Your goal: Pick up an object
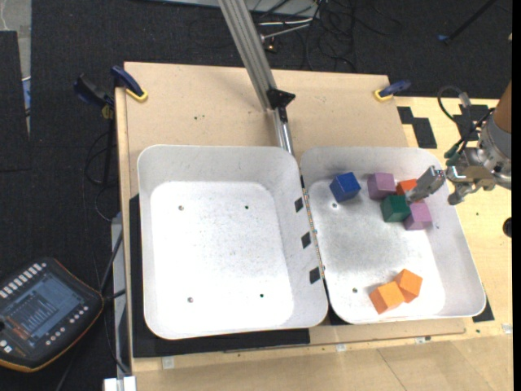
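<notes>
Several small blocks lie in the right bin (456,300). A blue cube (345,186) sits at its upper left, with a purple cube (380,185) to its right. A green cube (396,208), a second purple block (419,216) and a small orange block (407,187) are bunched together near the upper right. Two orange blocks (396,291) rest near the front. My gripper (442,186) hovers open at the bin's upper right rim, just right of the bunch, with nothing between its fingers. One finger (428,181) reaches toward the small orange block.
The left bin (155,218) adjoins the right one along the middle. A metal pole (248,43) slants down from the top to the bins' junction. Clamps (130,84) hold the board's back corners. A teach pendant (41,308) lies at lower left.
</notes>
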`<state>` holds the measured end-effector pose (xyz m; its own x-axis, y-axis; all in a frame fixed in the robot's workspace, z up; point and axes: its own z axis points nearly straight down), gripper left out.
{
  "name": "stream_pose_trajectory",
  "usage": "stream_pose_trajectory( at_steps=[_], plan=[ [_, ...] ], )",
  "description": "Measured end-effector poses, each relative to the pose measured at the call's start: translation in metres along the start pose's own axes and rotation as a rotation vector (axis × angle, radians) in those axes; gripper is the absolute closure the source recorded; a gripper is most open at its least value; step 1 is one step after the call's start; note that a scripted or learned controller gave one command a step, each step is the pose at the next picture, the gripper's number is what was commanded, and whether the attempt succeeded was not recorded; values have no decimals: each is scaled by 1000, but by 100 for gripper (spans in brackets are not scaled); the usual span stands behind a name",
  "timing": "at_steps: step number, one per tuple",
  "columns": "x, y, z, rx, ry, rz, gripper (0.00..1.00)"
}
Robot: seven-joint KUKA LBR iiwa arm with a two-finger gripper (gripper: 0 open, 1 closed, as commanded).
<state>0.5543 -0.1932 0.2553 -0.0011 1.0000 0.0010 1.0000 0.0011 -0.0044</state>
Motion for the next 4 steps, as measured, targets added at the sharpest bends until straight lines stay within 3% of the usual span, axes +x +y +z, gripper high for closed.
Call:
stream_pose_trajectory(
  at_steps=[1, 2, 4],
  plan=[
    [0, 1, -3, -5, -1, -1, 0],
    [3, -4, 42, 0, -1, 1, 0],
    [6, 10, 145, 1, 0, -2, 0]
  ],
)
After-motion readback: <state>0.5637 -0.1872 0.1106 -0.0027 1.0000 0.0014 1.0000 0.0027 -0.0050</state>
